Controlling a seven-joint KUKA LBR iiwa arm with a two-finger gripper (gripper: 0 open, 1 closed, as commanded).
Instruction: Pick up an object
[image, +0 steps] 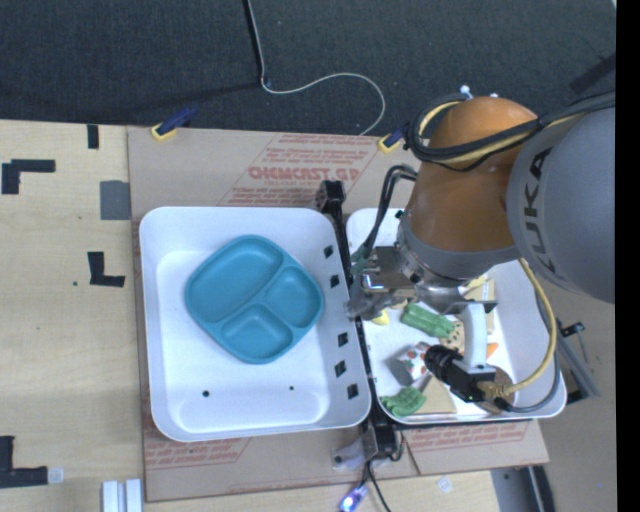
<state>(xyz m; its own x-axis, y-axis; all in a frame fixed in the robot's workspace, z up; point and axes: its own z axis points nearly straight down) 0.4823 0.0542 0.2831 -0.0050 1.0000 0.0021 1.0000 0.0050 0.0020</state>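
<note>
Two white bins side by side, the arm (470, 190) bent low over the right bin (518, 300).
The gripper (381, 291) sits by the right bin's left wall, under the arm's bulk; whether it is spread or closed cannot be told. Small objects lie in the right bin just beside it: a light green piece (428, 321), a grey piece (406, 365) below that, and a second green piece (405, 402) near the front rim. A blue divided plate (255, 297) lies in the left bin (165, 330).

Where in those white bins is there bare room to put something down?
The left bin has a bare strip between the blue divided plate and its near wall. The right bin is crowded with small items under the arm.
</note>
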